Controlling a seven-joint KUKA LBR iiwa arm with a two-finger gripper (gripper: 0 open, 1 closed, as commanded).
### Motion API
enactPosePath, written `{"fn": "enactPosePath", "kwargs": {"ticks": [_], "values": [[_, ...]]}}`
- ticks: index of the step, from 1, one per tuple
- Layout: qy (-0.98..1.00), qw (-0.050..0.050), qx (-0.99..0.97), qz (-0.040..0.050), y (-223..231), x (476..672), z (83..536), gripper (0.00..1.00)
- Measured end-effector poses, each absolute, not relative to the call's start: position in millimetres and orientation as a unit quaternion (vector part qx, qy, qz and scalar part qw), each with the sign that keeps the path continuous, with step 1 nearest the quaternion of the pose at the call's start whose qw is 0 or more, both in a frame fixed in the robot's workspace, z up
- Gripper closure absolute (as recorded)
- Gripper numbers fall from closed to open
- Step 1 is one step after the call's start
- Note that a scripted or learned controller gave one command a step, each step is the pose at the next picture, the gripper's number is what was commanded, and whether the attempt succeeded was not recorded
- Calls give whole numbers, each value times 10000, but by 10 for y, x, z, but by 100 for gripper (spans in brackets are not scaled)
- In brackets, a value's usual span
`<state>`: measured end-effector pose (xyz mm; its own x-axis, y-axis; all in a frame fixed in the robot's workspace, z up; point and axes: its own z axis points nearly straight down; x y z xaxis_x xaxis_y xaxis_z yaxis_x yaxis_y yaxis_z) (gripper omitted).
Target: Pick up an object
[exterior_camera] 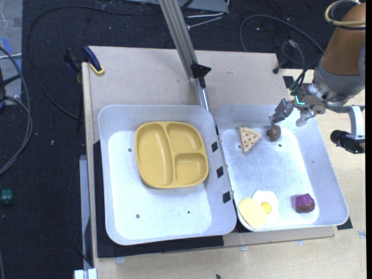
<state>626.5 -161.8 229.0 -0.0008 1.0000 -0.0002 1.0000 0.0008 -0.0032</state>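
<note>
1. A pale wooden desk (pixel 145 74) on dark floor strewn with black cables bears two white bins.
2. The left bin (pixel 116 214) holds a yellow divided plate (pixel 172 154).
3. The right bin (pixel 319 167) holds a toy pizza slice (pixel 249 139), fried egg (pixel 260 207), purple piece (pixel 304 203) and small brown ball (pixel 273 133).
4. The gripper (pixel 293 114) hovers beside the ball, fingers apart, holding nothing.

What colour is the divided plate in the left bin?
Yellow all over; the divided plate shows clearly in the camera view.

Plate (pixel 172 154) in left bin (pixel 116 214) (centred)
</note>
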Motion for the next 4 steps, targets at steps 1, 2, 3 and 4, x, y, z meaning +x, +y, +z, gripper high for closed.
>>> {"fn": "enactPosePath", "kwargs": {"ticks": [1,2,3,4], "values": [[-7076,-3,-7066,2,-1617,6274,2306,0],[-7083,16,-7059,13,-1520,6269,1816,0],[-7066,21,-7076,19,-1584,6206,1213,0],[-7070,-15,-7072,-30,-1575,6238,967,0]]}}
